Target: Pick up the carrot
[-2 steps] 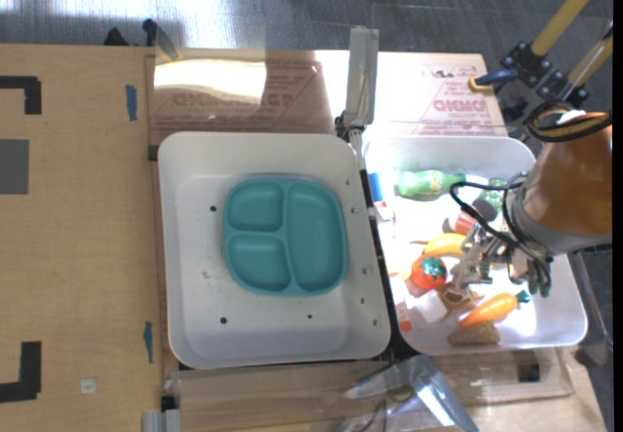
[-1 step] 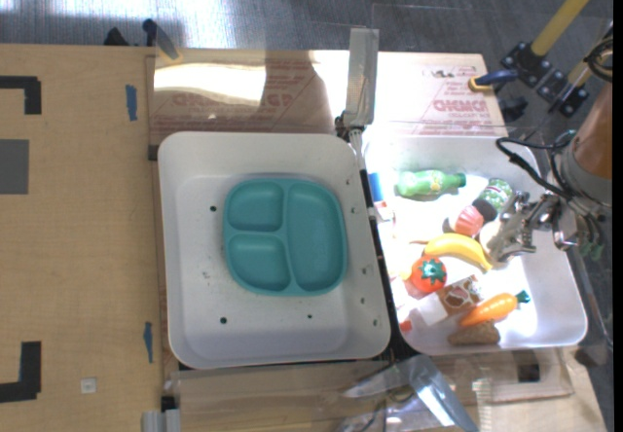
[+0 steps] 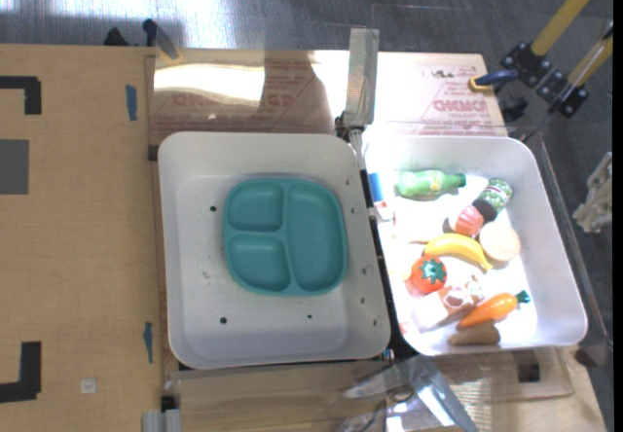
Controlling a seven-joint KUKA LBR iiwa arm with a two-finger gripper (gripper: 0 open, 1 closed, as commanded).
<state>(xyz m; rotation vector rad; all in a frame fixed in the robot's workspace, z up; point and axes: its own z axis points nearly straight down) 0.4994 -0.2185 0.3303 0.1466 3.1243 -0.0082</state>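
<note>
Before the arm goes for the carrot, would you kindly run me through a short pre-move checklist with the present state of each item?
1. Carrot located, in the right bin near its front edge: ok.
2. Carrot top unobstructed, nothing lying over it: ok.
3. Room around it: not ok; a brown item lies right against its front side, and a small white and red piece sits close to its left end.
4. Banana clear of the carrot, farther back: ok.
5. Teal divided plate in the left bin, out of the way: ok.
6. Gripper ready and open: cannot tell.
</note>
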